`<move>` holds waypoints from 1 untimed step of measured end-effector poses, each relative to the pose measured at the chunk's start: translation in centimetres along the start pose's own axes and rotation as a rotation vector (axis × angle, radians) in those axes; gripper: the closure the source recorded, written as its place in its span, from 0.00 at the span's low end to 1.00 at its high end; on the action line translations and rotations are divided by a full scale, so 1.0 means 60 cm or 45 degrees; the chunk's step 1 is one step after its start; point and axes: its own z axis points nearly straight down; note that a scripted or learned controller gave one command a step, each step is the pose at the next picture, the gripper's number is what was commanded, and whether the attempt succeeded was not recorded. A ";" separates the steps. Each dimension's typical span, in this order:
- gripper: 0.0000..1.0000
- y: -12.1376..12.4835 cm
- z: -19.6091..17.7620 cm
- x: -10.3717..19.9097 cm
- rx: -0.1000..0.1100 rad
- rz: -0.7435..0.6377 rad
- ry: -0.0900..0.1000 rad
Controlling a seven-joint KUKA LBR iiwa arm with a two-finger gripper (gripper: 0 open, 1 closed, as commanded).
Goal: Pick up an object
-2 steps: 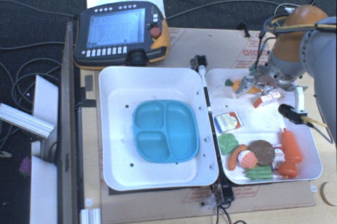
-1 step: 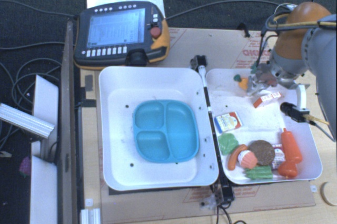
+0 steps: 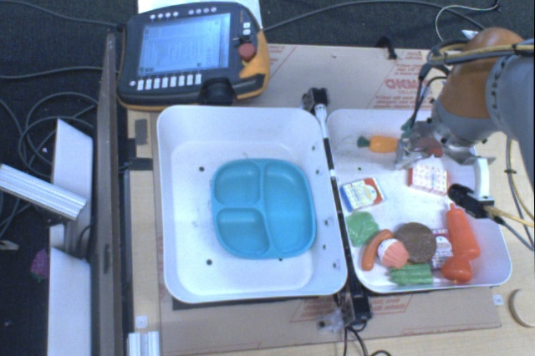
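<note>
The right bin [image 3: 347, 129] holds several toy foods. An orange carrot [image 3: 380, 144] lies near its far wall. A red-and-white checked packet [image 3: 429, 176] and a small white labelled pack [image 3: 361, 194] lie mid-bin. At the near end are a green piece [image 3: 362, 226], a sausage [image 3: 374, 249], a brown patty [image 3: 415, 242] and a red bottle [image 3: 462, 233]. My gripper [image 3: 411, 149] hangs low in the bin's far part, just right of the carrot and above the checked packet. I see nothing held in it.
The left bin [image 3: 180, 137] holds a blue divided plate [image 3: 263, 208]. A teach pendant [image 3: 192, 49] lies behind that bin. The grey arm [image 3: 476, 91] with cables comes in from the right over the bin's far corner.
</note>
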 end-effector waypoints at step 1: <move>1.00 -0.035 -0.085 -0.080 -0.003 0.001 -0.002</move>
